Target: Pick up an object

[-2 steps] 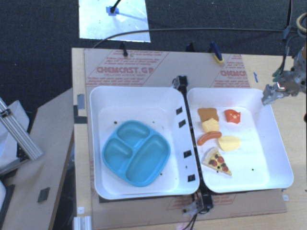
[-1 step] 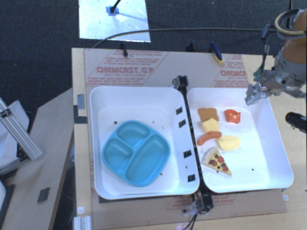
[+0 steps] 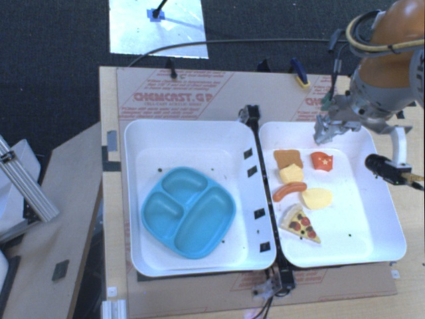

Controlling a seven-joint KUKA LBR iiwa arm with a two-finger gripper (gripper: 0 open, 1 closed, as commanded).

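A grey robot arm with an orange band enters from the upper right of the frame. Its end effector (image 3: 325, 133) hangs over the upper edge of the right-hand shallow white plastic bin (image 3: 378, 241), above the toy food and touching none of it. From this slanted view I cannot tell how it is set, and nothing shows in its grip.

The things to pick lie clustered in the upper left part of that right bin. The nearest to the end effector is a small red toy tomato piece (image 3: 322, 161), just below it in the frame and standing a little apart from the rest.

To do the step well, I judge the red piece the safest target: it has free space around it, so a straight descent should not nudge its neighbours. The brown toast and yellow cheese touch each other, and the sausage lies just beside the yellow wedge, so those invite a double or glancing grab.

Counted: two white bins side by side on the wooden counter (image 3: 73, 178). The left bin (image 3: 143, 138) holds one blue divided plastic tray (image 3: 188, 211). The right bin holds six food toys:
- one brown toast slice (image 3: 287, 157)
- one pale yellow cheese block (image 3: 291, 173)
- one red tomato piece
- one orange-red sausage (image 3: 289, 191)
- one rounded yellow wedge (image 3: 317, 198)
- one pizza slice with red dots (image 3: 301, 224)
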